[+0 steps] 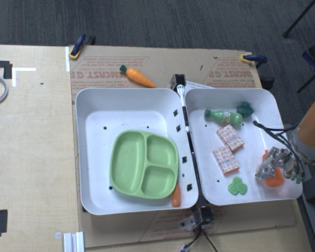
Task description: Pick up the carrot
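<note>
nearest me, a black clamp (199,214) grips the seam where the two bins meet. the fingers (273,168) hang low over the near outer corner of the right bin (210,193), and the tangle of metal and wires there hides their state, so i cannot tell whether they are wide, narrow or closed on anything.

an orange piece (275,181) lies touching or just under the fingers. it may be a carrot, but too little of it shows to be sure. two clearer carrots sit elsewhere. a small carrot (176,196) lies well apart from the fingers, across the seam in the left bin (94,140), tucked against the near corner of the green plate (144,164). a long carrot (138,76) with a green top lies farthest from the fingers, on the cardboard surface (105,67) beyond the left bin's far rim.

between the fingers and the seam lie a green clover shape (237,186) and two snack packets (228,148), near but not touching them.

to do this step well, i'd judge the orange piece the sensible target. centre the fingers over its body, square them across its narrow width, and keep clear of the bin wall just beside. then lift slowly and check that orange shows between the fingers before calling it a grasp.
</note>
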Action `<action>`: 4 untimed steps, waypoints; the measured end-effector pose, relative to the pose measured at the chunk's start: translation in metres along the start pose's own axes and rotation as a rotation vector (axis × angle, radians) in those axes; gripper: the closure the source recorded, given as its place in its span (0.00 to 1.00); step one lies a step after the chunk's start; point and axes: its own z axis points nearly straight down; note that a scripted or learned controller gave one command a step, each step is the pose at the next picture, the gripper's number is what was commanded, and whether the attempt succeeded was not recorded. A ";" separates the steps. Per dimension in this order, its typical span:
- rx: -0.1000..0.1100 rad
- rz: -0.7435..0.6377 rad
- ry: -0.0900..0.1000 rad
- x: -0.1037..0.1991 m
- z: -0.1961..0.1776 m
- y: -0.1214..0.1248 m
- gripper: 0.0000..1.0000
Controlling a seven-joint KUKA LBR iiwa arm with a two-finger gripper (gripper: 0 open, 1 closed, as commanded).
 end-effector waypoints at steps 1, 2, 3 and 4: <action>0.000 -0.041 -0.002 -0.001 -0.177 0.000 1.00; 0.000 0.107 0.003 0.035 -0.020 0.069 1.00; 0.000 -0.071 0.001 0.001 0.000 0.000 1.00; 0.000 0.013 -0.002 0.004 -0.178 0.011 1.00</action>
